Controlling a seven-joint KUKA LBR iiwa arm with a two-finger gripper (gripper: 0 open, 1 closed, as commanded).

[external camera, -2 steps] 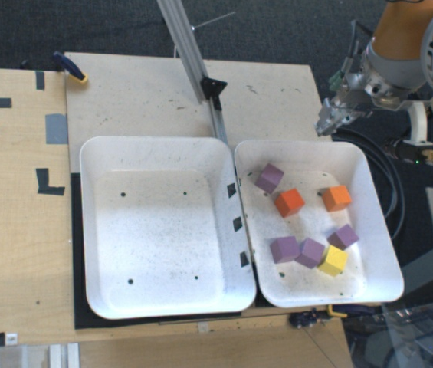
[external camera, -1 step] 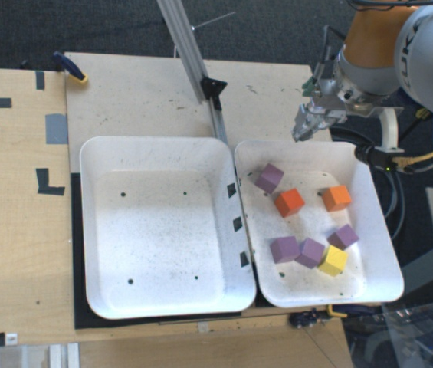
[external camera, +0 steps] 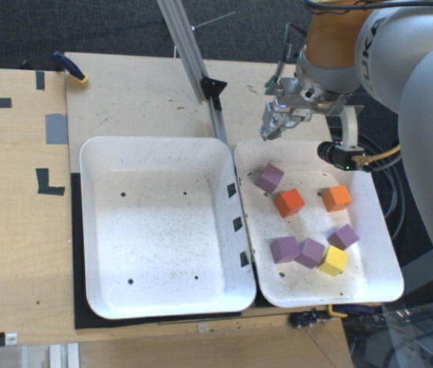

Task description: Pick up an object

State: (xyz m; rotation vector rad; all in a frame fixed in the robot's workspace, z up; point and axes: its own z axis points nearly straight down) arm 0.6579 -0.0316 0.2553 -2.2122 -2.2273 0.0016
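My gripper [external camera: 271, 127] hangs over the far left corner of the right bin [external camera: 377, 278], above and apart from the blocks. Nothing shows under its tip. Nearest to it is a purple cube [external camera: 269, 178], a little below it in the view. A red-orange cube [external camera: 289, 202] lies just beyond that one, and an orange cube [external camera: 336, 198] sits toward the bin's right side. Near the front, a purple cube [external camera: 283, 248], another purple cube [external camera: 309, 252] and a yellow cube [external camera: 333, 261] crowd together, with one more purple cube [external camera: 343, 236] beside them.
The left bin [external camera: 155, 221] adjoins the right bin along a shared rim. A slanted metal rail [external camera: 189, 44] runs down to the bins' far junction. A blue and yellow clamp [external camera: 70, 67] lies on the bench at far left. Cables [external camera: 354, 156] hang by the right bin's far edge.
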